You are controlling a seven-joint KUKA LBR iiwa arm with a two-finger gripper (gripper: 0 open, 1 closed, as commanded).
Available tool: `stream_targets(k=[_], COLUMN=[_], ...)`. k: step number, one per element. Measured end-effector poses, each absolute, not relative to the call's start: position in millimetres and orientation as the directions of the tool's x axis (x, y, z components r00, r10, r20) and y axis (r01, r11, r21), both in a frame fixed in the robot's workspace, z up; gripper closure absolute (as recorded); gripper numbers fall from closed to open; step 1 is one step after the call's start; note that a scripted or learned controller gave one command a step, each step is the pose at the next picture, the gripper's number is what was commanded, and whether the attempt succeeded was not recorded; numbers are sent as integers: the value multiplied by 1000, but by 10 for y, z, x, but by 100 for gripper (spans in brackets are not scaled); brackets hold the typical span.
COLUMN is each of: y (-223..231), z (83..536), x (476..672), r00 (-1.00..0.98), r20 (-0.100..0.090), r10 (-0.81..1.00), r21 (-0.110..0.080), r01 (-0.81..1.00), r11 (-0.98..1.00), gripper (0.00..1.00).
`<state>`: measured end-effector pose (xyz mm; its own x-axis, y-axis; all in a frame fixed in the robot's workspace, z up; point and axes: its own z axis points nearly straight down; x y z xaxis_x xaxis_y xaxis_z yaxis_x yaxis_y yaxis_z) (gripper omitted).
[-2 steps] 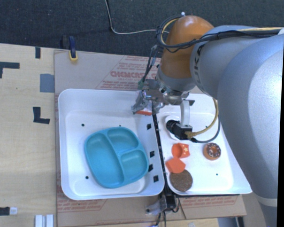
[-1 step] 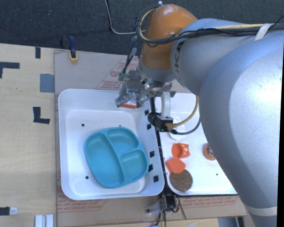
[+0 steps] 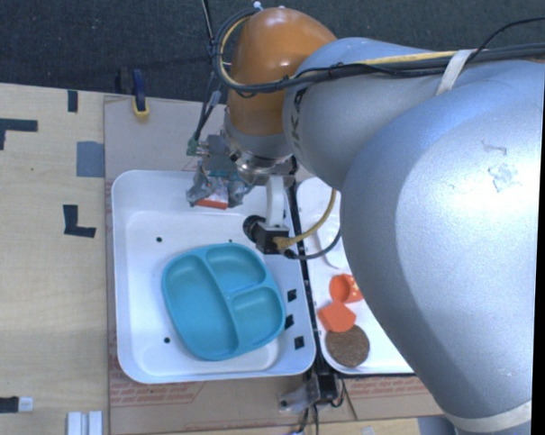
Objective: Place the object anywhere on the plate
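A blue divided plate (image 3: 224, 300) lies in the left white bin (image 3: 131, 251), toward its front. My gripper (image 3: 208, 197) hangs over the bin's back edge, up and slightly left of the plate. A small red object (image 3: 214, 202) shows between its fingertips, and the fingers are shut on it. Most of the object is hidden by the fingers. The grey arm with its orange band (image 3: 271, 50) reaches in from the right and covers much of the right bin.
In the right bin (image 3: 374, 361) lie two orange pieces (image 3: 341, 301) and a brown round piece (image 3: 348, 346). A black cable fitting (image 3: 258, 231) hangs near the divider between the bins. A wooden bench surrounds the bins.
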<state>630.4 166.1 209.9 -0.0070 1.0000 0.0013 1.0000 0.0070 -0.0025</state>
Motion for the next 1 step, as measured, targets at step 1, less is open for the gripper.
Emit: stream_targets(k=[1], y=[1625], z=[2104], x=[6309], r00=[-3], r20=[-1], r10=[1000], r21=[-2], r01=[1000], r11=[3], gripper=[0])
